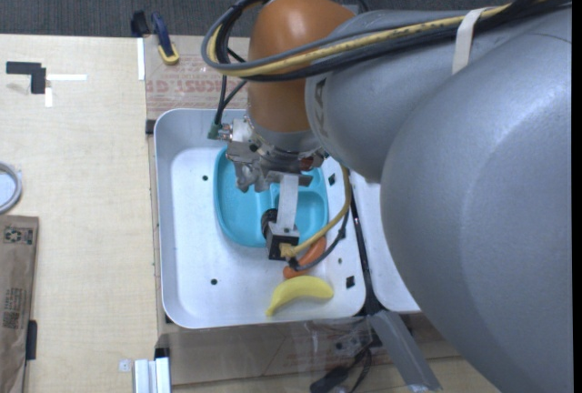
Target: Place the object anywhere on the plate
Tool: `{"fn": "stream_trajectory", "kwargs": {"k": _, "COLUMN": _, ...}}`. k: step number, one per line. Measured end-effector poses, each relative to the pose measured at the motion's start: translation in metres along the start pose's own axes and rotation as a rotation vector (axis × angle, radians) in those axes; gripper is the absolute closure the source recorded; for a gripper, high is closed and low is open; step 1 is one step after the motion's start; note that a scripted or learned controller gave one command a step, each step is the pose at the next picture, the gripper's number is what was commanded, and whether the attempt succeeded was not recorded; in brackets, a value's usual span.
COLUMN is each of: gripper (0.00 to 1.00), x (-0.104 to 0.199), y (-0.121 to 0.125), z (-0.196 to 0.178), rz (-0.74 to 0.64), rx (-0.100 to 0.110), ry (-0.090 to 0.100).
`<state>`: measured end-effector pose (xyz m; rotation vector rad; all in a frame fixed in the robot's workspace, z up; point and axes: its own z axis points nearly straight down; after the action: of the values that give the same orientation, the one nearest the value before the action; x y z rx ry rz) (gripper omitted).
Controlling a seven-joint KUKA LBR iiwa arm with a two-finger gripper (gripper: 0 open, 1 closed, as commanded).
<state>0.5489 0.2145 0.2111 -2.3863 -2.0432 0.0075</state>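
the grey arm (473,155) reaches in from the right and covers most of that side. its orange band (286,55) sits above the near white bin (182,227). the claw (259,171) hangs low over the upper part of the blue plate (232,209), which lies on the bin floor, right of its middle. the wrist blocks the view of the claw, so it cannot be told whether it is open or closed, and nothing can be seen held in it.

a yellow banana (298,293) lies on the white bin floor near the bin's lower wall, below the plate and apart from it, its curve arching upward. an orange piece (309,250), long and thin, lies between the banana and the plate's lower right rim. whether it rests on the rim or just beside it cannot be told, because the robot's parts cover one end. the visible blue of the plate carries no loose thing.

the corner of a second white bin (391,287) shows beneath the arm at the right. on the pale bench (82,155) to the left are a roll of tape (5,187) at the edge, a brown paper packet (18,277) below it, and a blue and yellow clamp (162,36) near the bin's upper corner.
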Motion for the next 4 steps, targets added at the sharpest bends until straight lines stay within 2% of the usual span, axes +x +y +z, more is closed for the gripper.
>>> {"fn": "stream_trajectory", "kwargs": {"k": 1, "gripper": 1.0, "x": 0.003, "y": -0.072, "z": -0.001, "rz": -0.019, "rx": 0.002, "ry": -0.001}}
{"fn": "stream_trajectory", "kwargs": {"k": 2, "gripper": 1.0, "x": 0.001, "y": -0.071, "z": -0.009, "rz": -0.017, "rx": 0.004, "ry": -0.004}}
{"fn": "stream_trajectory", "kwargs": {"k": 3, "gripper": 1.0, "x": 0.002, "y": -0.073, "z": 0.011, "rz": -0.006, "rx": 0.002, "ry": -0.001}}
{"fn": "stream_trajectory", "kwargs": {"k": 4, "gripper": 1.0, "x": 0.002, "y": -0.072, "z": -0.02, "rz": -0.427, "rx": -0.002, "ry": 0.001}}
